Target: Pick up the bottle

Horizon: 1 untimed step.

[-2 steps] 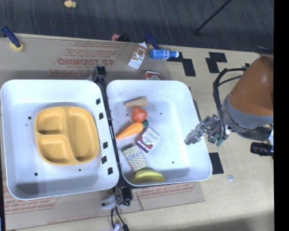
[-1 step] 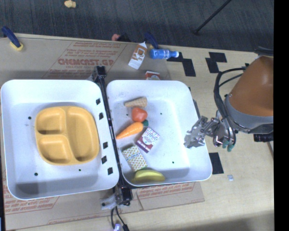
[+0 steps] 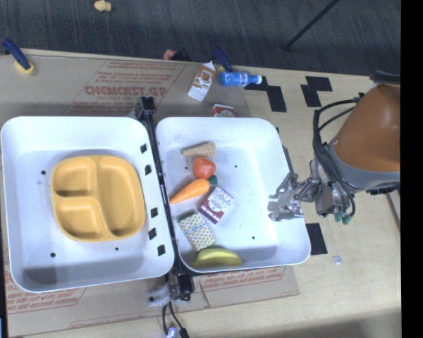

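While the blue bottle (image 3: pixel 238 79) is left lying at the counter's far edge, beyond the right bin (image 3: pixel 290 220), the gripper (image 3: pixel 285 206) is held over that bin's right rim, apparently empty with fingers parted; a reach toward the far edge is judged necessary.

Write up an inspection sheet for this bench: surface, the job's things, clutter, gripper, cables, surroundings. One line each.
Surface: bench covered in printed cardboard, bearing the left bin and the right bin side by side.
Job's things: blue bottle lies on its side on the bench beyond the right bin, outside both bins.
Clutter: yellow divided tray in the left bin; carrot, tomato, banana and small packets in the right bin.
Gripper: gripper at the right bin's right rim, far from the bottle, holding nothing.
Cables: black cables loop beside the arm.
Surroundings: dark carpet with a small yellow object on it.
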Tool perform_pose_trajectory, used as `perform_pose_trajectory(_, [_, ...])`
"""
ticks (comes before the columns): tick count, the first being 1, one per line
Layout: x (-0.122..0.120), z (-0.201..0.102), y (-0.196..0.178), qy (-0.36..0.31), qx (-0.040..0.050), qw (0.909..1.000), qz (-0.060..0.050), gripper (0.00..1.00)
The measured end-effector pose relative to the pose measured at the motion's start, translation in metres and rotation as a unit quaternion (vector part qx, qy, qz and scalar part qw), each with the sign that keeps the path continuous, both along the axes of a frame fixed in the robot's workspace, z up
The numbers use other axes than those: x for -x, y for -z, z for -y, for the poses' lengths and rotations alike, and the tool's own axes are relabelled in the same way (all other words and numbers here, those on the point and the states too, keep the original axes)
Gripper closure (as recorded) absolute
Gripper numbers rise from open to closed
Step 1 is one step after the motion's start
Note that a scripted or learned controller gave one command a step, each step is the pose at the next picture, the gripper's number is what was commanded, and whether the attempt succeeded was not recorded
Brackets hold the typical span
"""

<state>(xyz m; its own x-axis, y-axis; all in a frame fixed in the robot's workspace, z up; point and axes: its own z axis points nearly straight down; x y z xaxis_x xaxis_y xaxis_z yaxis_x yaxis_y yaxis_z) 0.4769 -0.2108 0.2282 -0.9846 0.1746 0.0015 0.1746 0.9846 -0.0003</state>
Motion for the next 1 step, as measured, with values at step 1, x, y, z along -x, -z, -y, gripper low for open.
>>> perform_pose_trajectory(1, [-0.0005, 0.0003, -0.0172, -0.169, 0.0007, 0.9856, 0.002, 1.0])
